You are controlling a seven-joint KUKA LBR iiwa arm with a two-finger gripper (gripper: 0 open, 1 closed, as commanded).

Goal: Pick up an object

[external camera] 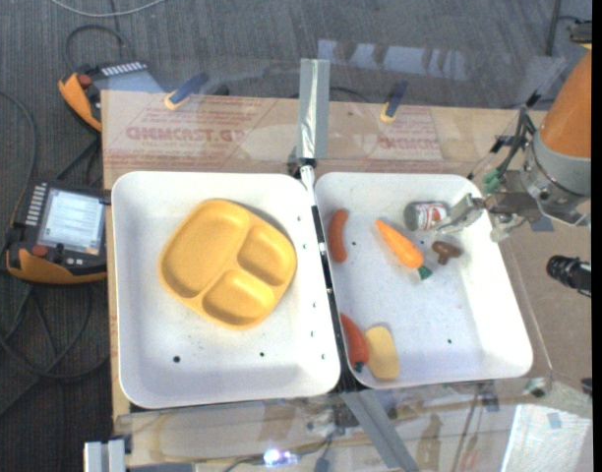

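Small can (426, 214) lay on its side in the right bin (478, 347), upper middle, near the back wall; its long axis ran roughly left-right, tilted slightly, red-and-white label facing the camera; likely the nearest candidate for the pick. The gripper (465, 211) sat just to the can's right, at the same height in the view, tip close to or touching the can's right end; contact could not be confirmed at this slant. State of the jaws: cannot tell, the tip was too small and blurred; nothing was visibly held between them.

Key relation: the can lay to the view's left of the jaws, its axis pointing nearly at them; so a grasp would probably need the jaws across the can's short width, not end-on.

Outward: a small brown piece (446, 251) sat just below the gripper tip; a carrot (400, 245) lay diagonally below the can, green end toward lower right; a sausage (337, 235) stood lengthwise by the bin's left wall; a red pepper (354, 340) and a yellow potato-like piece (382, 352) touched in the lower-left corner. Left bin (144, 362) carried a yellow divided plate (229, 262). Arm (567, 136) entered from the right, over the surface edge.
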